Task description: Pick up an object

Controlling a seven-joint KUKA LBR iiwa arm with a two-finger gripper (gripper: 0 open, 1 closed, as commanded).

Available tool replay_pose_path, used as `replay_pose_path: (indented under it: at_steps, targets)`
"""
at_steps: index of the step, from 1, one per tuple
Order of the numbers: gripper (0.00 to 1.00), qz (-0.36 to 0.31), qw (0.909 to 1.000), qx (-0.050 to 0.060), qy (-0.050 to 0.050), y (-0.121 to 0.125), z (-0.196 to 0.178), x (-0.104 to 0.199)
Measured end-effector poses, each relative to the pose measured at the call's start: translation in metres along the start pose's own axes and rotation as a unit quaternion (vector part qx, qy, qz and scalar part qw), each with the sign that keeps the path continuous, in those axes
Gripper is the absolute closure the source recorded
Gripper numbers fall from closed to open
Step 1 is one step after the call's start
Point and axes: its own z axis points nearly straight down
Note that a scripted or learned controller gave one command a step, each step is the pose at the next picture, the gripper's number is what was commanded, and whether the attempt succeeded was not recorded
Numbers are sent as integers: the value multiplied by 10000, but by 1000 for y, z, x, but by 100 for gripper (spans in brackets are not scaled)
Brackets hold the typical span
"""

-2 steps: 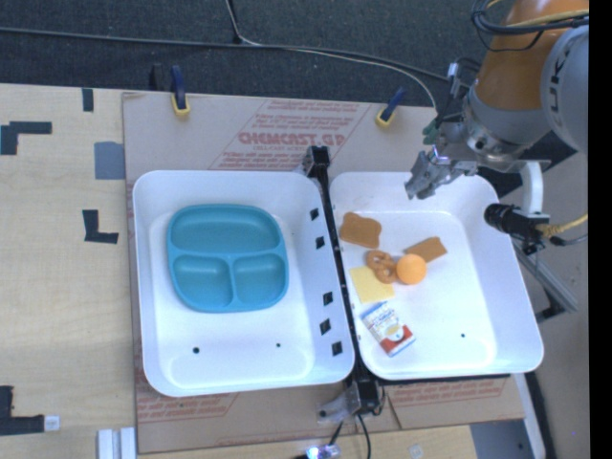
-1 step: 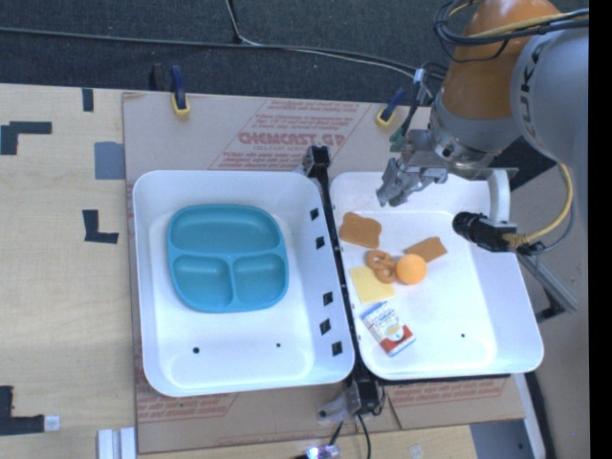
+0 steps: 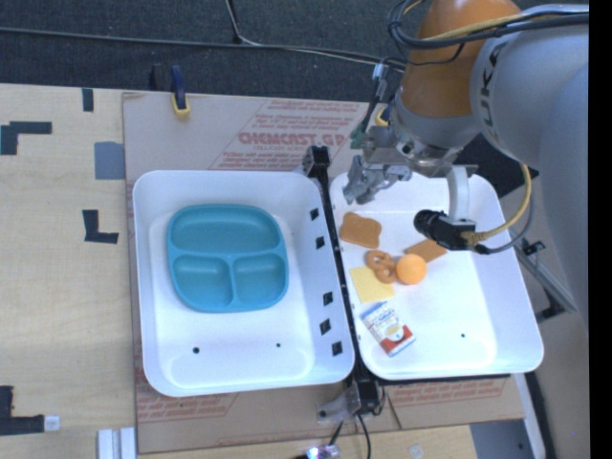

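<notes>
Nearest the camera, in the right bin [image 3: 497,347], a small white carton with red and blue print [image 3: 387,327] lies toward the bin's front-left corner. Just behind it rests a pale yellow square like a cheese slice [image 3: 368,282], close to the bin's left wall. A small brown pretzel-shaped piece [image 3: 380,264] sits at the yellow square's far right corner, and an orange ball [image 3: 411,270] lies just beside it on the right. An orange-brown flat piece [image 3: 426,251] pokes out behind the ball, partly under a black part of the arm. Farther back, a tan toast-like slice [image 3: 360,229] lies flat near the left wall.

The left bin [image 3: 153,352] carries a blue three-compartment plate [image 3: 228,257] in its middle, nearer the far edge.

At the far-left corner of the right bin, the gripper [image 3: 366,185] hangs above the toast-like slice, nothing visibly between its fingers; whether they are open or closed cannot be told.
</notes>
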Motion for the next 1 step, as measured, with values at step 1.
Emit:
replay_pose_path:
  at_steps: [1]
  targets:
    - [100, -3, 10000, 6, 2, -8, 1, 53]
